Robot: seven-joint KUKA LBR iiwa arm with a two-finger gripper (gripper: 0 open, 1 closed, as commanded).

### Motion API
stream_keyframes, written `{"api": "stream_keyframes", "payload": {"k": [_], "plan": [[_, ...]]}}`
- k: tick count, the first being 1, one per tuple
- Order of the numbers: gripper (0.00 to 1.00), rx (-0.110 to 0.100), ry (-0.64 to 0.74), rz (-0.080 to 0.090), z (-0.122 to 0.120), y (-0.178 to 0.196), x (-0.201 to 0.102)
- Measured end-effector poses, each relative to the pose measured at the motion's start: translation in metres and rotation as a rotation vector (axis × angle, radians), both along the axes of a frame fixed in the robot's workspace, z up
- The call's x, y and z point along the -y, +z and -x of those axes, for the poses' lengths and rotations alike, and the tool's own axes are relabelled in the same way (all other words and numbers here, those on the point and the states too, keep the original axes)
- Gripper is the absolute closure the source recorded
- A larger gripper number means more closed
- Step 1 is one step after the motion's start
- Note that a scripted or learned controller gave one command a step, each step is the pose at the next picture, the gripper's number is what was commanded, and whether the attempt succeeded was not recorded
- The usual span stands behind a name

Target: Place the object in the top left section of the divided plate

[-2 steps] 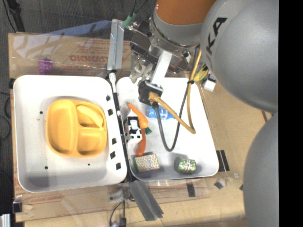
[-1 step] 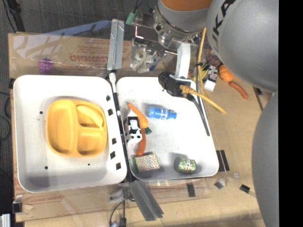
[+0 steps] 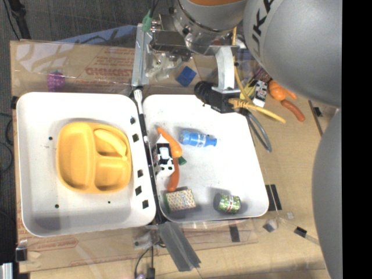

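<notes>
The gripper [image 3: 164, 156] is down in the right bin [image 3: 244, 156], hard against its left wall, a small black-and-white block with its tips hidden from up here, so I cannot tell how it is set. It sits right beside an orange carrot-shaped toy [image 3: 171, 164], which lies in a long bent line from upper left to lower right and passes just next to the black body; whether the toy is actually caught, I can't say. My guess is that this is the object meant, and that it is light moulded plastic, stiff, smooth and rounded, so it would tend to roll or squirt out of a pinch. I'd take it across the thick middle, not at the thin tail. Near it lie a blue bottle [image 3: 198, 139], a patterned box [image 3: 181, 200] and a green can [image 3: 228, 203], each apart from the others. In the left bin [image 3: 35, 156] rests the yellow divided plate [image 3: 93, 156], well apart from the toy, across the bins' shared walls.
</notes>
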State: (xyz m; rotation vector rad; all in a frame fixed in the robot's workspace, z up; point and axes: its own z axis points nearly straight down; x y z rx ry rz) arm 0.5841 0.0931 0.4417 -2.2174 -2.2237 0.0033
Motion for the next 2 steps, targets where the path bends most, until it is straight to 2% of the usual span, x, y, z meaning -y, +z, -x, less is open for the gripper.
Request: {"api": "stream_keyframes", "payload": {"k": [1, 2], "plan": [[1.0, 0.003, 0.366, 0.0, -0.011, 0.001, -0.026], [1.0, 0.0, 0.447, 0.0, -0.003, 0.0, -0.066]]}}
